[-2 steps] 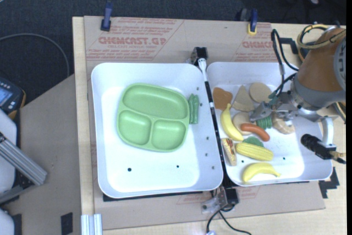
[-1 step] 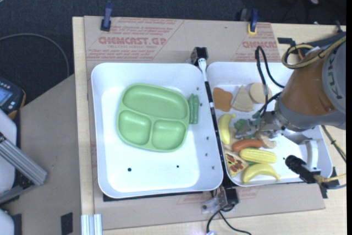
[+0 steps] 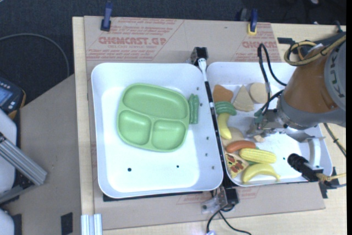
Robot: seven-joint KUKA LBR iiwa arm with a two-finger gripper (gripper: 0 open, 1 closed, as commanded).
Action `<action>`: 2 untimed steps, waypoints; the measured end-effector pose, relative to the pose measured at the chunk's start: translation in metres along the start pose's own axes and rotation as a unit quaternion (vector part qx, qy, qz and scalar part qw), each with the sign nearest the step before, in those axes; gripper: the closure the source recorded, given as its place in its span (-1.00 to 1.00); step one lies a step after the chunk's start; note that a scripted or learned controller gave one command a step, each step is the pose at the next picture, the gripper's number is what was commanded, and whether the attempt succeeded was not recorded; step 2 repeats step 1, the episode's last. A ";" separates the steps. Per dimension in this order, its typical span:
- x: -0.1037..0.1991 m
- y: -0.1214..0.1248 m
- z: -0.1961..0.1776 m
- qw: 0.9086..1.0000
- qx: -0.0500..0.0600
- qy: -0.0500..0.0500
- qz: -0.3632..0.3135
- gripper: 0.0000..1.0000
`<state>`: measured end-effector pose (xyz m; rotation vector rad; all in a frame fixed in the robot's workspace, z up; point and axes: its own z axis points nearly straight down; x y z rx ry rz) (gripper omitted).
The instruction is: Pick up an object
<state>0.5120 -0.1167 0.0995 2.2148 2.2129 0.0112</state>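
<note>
Camera view: two white bins. Left bin holds one green divided plate. Right bin holds toy food: one corn cob, one banana, one sausage. Gripper low among them; grip state unclear.

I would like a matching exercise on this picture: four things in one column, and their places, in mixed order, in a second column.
Things:
1. green tray
2. banana
3. corn
4. claw

Places:
A. right bin, at its near edge
B. above the middle of the right bin
C. left bin
D. right bin, just behind the banana

Pairs: 1-C, 2-A, 3-D, 4-B
</note>
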 end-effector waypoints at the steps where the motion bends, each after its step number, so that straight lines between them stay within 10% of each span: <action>1: 0.084 -0.023 -0.090 1.000 0.003 0.002 -0.005 1.00; 2: 0.084 -0.023 -0.090 1.000 0.003 0.002 -0.005 1.00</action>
